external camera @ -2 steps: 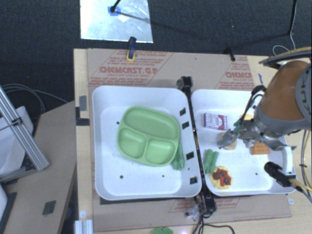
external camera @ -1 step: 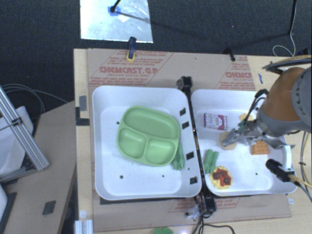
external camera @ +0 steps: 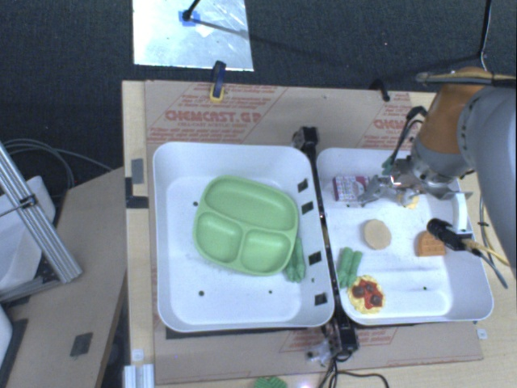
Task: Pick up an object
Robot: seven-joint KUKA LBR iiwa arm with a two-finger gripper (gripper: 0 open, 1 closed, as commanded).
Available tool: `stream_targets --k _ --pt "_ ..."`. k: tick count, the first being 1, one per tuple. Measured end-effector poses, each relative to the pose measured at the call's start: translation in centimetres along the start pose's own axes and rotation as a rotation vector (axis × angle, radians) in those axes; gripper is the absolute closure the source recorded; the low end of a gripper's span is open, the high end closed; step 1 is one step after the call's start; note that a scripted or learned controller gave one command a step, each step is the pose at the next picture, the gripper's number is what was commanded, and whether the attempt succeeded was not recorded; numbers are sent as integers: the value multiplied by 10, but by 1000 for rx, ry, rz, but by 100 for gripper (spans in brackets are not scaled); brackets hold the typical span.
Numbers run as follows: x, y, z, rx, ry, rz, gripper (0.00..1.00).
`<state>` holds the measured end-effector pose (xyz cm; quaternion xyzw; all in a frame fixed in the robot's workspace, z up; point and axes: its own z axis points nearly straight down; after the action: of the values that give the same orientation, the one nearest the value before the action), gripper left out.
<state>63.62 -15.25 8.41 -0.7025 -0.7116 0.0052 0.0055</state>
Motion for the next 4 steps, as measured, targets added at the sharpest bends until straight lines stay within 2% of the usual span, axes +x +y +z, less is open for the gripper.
stream_targets --k 1,2,3,4 --pt "31 -53 1 -12 2 12 0" --pt "29 -50 -11 -19 -1 10 100" --pt "-58 -51 -30 -19 -4 16 100" --pt "13 -54 2 -14 2 5 100"
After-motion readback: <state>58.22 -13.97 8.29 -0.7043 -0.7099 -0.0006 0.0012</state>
